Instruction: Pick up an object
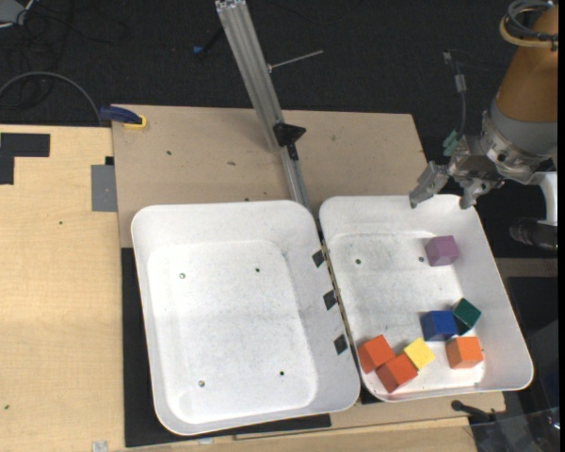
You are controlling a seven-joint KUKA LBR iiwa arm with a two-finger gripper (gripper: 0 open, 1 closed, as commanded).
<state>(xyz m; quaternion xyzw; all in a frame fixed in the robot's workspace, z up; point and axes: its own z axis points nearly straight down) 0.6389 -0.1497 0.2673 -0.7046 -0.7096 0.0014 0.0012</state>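
On the tabletop (pixel 217 149) sit two white bins, the left bin (pixel 228 318) beside the right bin (pixel 494 281). The arm's claw (pixel 449 192) hangs spread over the right bin's far rim, pinching nothing. The purple cube (pixel 441 250) lies just below it; the blue (pixel 439 324), green (pixel 467 313), orange (pixel 464 351), yellow (pixel 419 353) and red cubes (pixel 386 361) cluster at the near edge.

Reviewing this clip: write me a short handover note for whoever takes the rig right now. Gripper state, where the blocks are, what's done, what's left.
Gripper: open, holding nothing, above the far edge of the right bin.
Blocks, all in the right bin: purple block alone, nearest the gripper; blue block touching the green block; orange block, yellow block and two red-orange blocks along the near edge.
Left bin: no blocks in it.
Done: no pick so far.
Left: descend, close on one block, lift. The purple one looks easiest, being isolated.
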